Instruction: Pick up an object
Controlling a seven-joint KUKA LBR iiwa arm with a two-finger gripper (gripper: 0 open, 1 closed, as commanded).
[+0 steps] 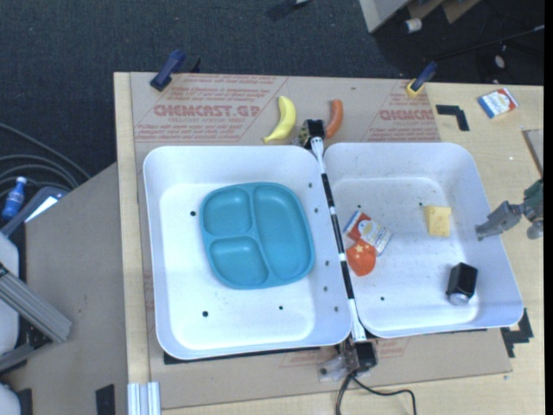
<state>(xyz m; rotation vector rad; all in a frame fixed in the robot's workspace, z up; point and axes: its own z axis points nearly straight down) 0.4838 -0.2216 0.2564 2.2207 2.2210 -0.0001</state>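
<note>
Black block (461, 282) in right bin (406, 318); pincer (498, 221) above rim, opening indiscernible.

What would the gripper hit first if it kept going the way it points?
Probably the yellow block: the gripper points left over the right bin, roughly level with it. Its height above the bin is unclear.

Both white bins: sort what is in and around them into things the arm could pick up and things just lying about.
For the job, all in the right bin:
- yellow foam block
- small black box
- red-and-white packet
- red-orange round piece
- gripper at that bin's right rim

Lying about:
- teal divided plastic plate, left bin
- yellow banana, bench
- orange carrot-like piece, bench
</note>
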